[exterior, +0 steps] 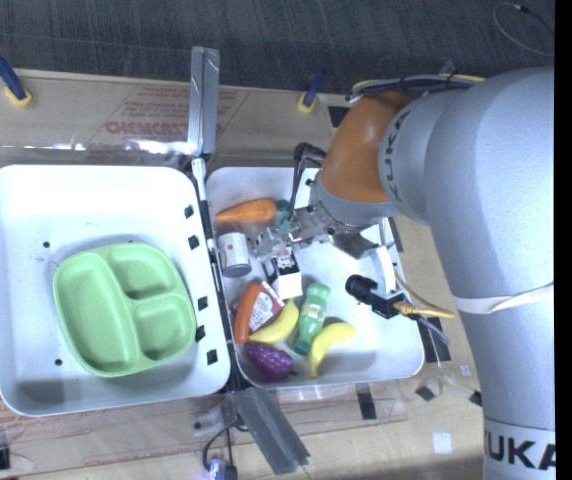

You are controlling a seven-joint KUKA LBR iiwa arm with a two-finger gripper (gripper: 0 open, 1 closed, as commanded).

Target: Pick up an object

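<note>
My gripper (280, 240) reaches down into the right bin (406, 360), over its upper left part. Just above it lies an orange carrot (247, 211). A small silver can (233, 253) stands to its left. Below it lie a red packet (254, 308), a yellow banana (280, 323), a green bottle (312, 315), a second yellow banana (330, 342) and a purple fruit (268, 361). A small white and black thing (287, 272) sits right under the gripper. I see nothing clearly held.
The left bin (16, 198) holds a green divided plate (124, 308). A grey divider strip (204, 98) runs between the bins. The arm's big grey body (486, 198) covers the right bin's right side.
</note>
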